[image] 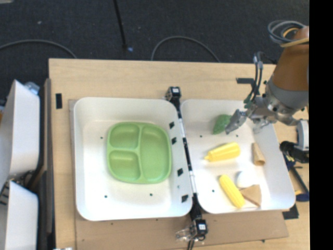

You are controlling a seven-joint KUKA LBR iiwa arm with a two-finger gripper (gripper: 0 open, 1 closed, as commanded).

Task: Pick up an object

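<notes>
Metal-grey gripper (238, 121) is sitting low over the right bin (270, 191), right next to the green object (221, 123) near the bin's upper left corner. From this angle I honestly can't tell how it's set, so I won't guess, and nothing is visibly held.

That green thing is the closest candidate: a small rounded lump, looks like a toy vegetable (too blurry to name). My guess is it's light, hard plastic and a bit slick, so I'd pinch it across its narrower middle rather than at a tapered end where it could squirt out.

Moving outward, the upper yellow corn cob (223, 152) lies just below it, roughly sideways. The lower yellow corn cob (231, 191) lies at a slant near the bin's bottom edge, touching or nearly touching a tan wedge (252, 194). A pale round piece (243, 179) sits just above that wedge, and another tan piece (258, 154) lies by the right wall.

The left bin (88, 191) holds a green divided tray (139, 152), well apart from the action.
</notes>
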